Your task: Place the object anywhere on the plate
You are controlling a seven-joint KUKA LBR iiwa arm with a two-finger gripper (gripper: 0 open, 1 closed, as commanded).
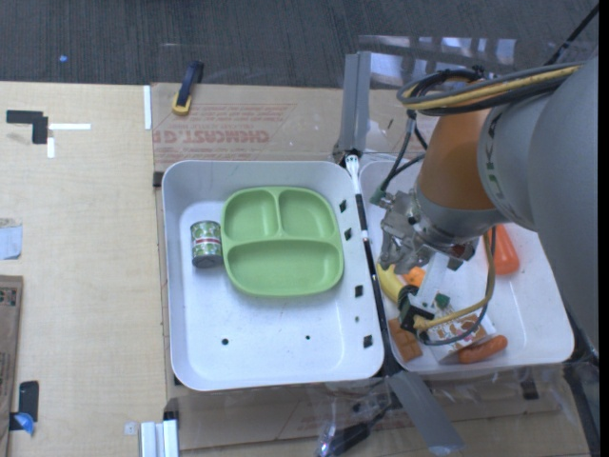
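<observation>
One mirrored "CHEMCAT" cardboard (pixel 238 127) print

The grey arm (pixel 538 150) reaches in from the right, its orange band (pixel 455 165) sitting just above the wrist. The wrist bends downward and the hand (pixel 411 267) points down, low on the right side, cables looping around it.

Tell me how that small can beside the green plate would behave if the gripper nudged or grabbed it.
The small can seems to lie on its side in the left bin, so a nudge would probably roll it. Its rounded wall looks smooth, so two fingers might slip unless they close squarely. It touches or nearly touches the green plate, which may block rolling that way.
</observation>
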